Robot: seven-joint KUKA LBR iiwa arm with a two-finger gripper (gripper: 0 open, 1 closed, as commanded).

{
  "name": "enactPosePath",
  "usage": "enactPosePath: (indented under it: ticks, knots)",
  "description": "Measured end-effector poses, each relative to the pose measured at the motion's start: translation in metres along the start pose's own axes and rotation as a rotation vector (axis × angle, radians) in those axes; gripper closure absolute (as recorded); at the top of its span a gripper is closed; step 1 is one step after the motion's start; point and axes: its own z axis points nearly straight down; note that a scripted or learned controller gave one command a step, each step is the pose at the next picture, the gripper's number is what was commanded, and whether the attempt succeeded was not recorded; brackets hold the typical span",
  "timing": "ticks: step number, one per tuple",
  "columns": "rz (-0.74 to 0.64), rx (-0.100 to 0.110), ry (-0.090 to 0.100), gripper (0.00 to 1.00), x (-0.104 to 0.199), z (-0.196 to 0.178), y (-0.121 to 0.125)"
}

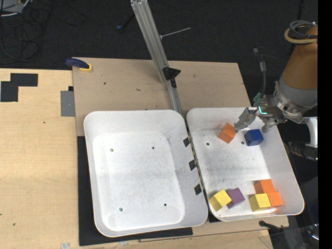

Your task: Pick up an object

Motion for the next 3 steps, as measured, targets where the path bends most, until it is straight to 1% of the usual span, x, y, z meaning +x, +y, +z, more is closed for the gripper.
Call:
enactPosePath:
  ticks: [1,2,3]
  knots:
    - [0.001,-0.005,-0.001,0.00,0.000,-0.002,0.001]
    - [0.000,0.000,0.000,0.00,0.003,0.043,0.006]
    - [0.001,0.001,0.000,0.00,-0.001,0.097,-0.005]
